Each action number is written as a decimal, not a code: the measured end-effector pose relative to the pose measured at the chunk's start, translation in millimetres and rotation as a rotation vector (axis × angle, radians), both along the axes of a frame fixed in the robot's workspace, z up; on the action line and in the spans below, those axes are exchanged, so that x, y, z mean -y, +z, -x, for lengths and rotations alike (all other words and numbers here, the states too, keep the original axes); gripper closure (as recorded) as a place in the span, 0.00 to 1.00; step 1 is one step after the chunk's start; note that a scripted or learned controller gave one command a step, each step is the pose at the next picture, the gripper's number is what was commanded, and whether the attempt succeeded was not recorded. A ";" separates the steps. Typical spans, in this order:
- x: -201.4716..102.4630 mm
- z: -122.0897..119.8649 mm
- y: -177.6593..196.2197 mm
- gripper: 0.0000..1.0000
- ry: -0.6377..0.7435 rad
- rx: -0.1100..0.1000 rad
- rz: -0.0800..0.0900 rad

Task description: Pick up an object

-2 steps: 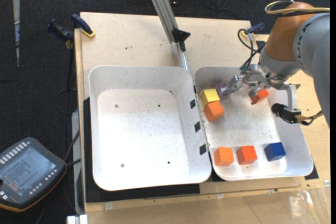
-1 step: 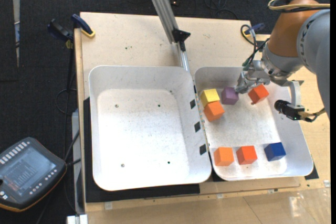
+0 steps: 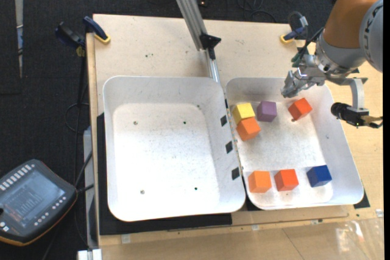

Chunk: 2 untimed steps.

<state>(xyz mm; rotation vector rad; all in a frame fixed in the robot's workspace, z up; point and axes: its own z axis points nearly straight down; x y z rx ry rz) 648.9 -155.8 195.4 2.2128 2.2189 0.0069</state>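
Note:
The right bin holds several coloured blocks. A yellow block, a purple block and an orange block cluster at its far left. A red-orange block lies tilted near the far right. Along the near edge sit an orange block, a red-orange block and a blue block. My gripper hangs over the bin's far right part, just above and left of the tilted red-orange block. Nothing shows between its fingers.
The left bin lies beside the right one. A metal pole slants over the bench from the back. Clamps sit at the bench's far corners. A teach pendant lies at the lower left.

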 end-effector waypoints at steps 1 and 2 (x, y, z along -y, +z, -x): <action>0.1 -1.8 54.3 1.00 0.000 0.000 0.000; -59.6 -5.5 43.4 1.00 0.005 -0.009 -0.004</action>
